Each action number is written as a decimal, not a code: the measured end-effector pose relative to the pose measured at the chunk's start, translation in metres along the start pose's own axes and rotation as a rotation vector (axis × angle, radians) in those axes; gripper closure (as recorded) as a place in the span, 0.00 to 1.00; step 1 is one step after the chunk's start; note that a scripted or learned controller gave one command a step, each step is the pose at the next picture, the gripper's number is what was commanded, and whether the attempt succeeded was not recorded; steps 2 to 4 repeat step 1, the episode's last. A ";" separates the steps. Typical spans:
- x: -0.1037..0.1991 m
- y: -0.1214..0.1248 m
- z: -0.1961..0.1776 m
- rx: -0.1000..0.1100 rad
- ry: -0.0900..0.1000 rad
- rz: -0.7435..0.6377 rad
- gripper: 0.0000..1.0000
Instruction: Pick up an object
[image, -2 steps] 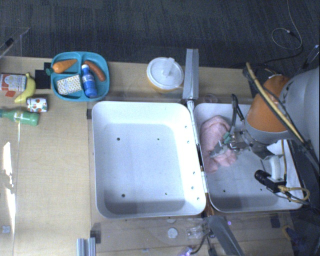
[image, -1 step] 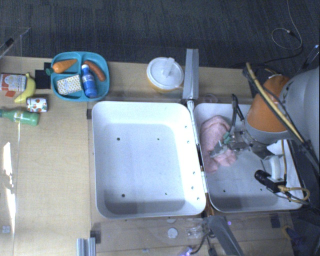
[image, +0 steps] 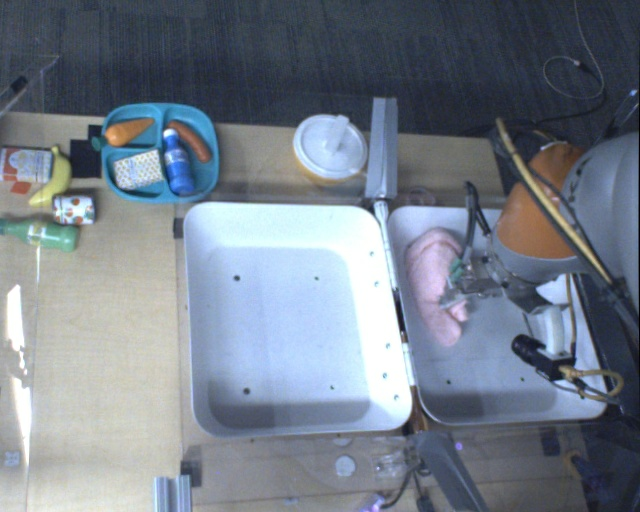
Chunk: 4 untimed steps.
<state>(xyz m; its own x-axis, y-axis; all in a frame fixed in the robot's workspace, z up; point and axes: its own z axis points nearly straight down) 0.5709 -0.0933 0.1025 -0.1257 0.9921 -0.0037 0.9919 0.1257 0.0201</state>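
Observation:
A soft pink object (image: 434, 283), lumpy and elongated, lies in the left part of the right bin (image: 480, 395). My gripper (image: 461, 286) reaches in from the right and sits at the pink object's right edge, low over the bin. Its metal fingers touch or press into the pink object's side, and their tips are too small and crowded to tell apart. The grey arm with its orange band (image: 535, 220) stands above the bin's right half.
The left bin (image: 290, 320) lies beside the right one, parted by a raised rim. A yellow lidded cup (image: 331, 148) and a blue divided tray (image: 160, 150) of toy food stand behind it. Small toy items sit at the far left. Cables hang at the right.

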 end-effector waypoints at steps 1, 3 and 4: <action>0.016 -0.005 -0.082 0.018 0.001 0.195 1.00; 0.016 -0.005 -0.082 0.018 0.001 0.195 1.00; 0.016 -0.005 -0.082 0.018 0.001 0.195 1.00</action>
